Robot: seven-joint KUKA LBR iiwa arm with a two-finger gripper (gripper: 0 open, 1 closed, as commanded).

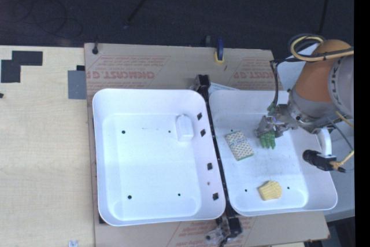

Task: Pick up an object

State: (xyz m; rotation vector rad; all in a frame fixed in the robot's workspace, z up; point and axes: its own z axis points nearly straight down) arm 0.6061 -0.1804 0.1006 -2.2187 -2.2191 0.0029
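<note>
I am logging the two-finger gripper point(268, 135) hovering in the right white bin point(315, 196), fingers clamped around a small green object point(267, 140). A speckled rectangular pad point(239, 145) and a yellow chunk point(270, 190) are lying nearby.

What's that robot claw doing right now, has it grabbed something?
Gripper: down in the right bin, with a small green object at its tip; a real hold cannot be told.
</note>
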